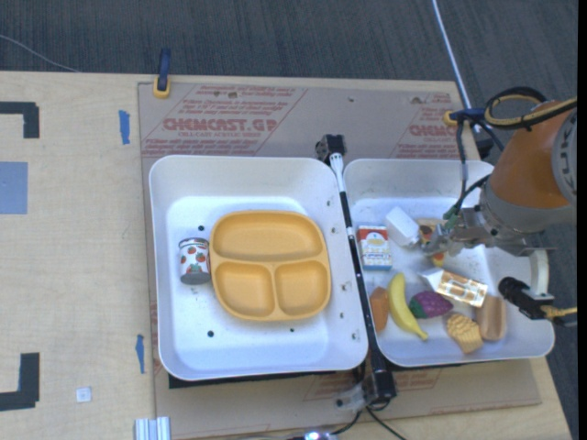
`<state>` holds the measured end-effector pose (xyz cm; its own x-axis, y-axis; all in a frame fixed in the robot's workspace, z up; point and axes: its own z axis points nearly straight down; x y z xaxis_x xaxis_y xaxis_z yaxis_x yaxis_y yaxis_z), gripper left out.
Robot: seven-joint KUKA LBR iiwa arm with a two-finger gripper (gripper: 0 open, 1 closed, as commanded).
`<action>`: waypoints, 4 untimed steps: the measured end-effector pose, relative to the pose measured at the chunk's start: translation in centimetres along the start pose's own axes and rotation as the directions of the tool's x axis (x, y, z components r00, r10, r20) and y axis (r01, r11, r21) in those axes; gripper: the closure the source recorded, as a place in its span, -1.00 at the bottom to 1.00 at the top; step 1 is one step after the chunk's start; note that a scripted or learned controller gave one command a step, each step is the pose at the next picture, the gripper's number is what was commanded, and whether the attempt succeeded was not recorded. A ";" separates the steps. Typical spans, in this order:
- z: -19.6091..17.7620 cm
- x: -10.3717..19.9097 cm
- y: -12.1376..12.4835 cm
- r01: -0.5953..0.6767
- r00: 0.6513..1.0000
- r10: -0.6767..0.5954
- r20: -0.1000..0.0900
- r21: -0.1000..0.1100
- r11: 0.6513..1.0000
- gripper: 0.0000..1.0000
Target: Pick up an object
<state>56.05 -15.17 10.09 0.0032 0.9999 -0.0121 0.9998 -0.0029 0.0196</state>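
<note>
Two white bins [170, 273] on what looks like cardboard-covered bench [73, 246].

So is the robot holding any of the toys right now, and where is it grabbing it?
It cannot be told. The end effector sits low in the right bin, above the packet, but its tip is too small and blurred.

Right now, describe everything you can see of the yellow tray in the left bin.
The tray is a yellow-orange plate with rounded corners, smooth like plastic. Raised ridges split it into three compartments: one wide one along the far side and two smaller ones side by side along the near side. All three hold nothing. It lies flat and upright on the floor of the left bin, about in the middle. A small can with a printed label stands close by its left edge; contact cannot be told.
</note>
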 end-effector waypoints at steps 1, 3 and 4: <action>-8.6 6.1 -7.2 0.005 1.000 -0.004 -0.014 0.020 1.000 1.00; -8.6 8.3 -8.0 0.002 1.000 -0.001 -0.012 0.022 1.000 1.00; -8.6 8.3 -8.0 0.002 1.000 -0.002 -0.013 0.021 1.000 -1.00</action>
<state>47.93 -6.69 18.47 0.0008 1.0000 0.0009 1.0000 -0.0008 -0.0013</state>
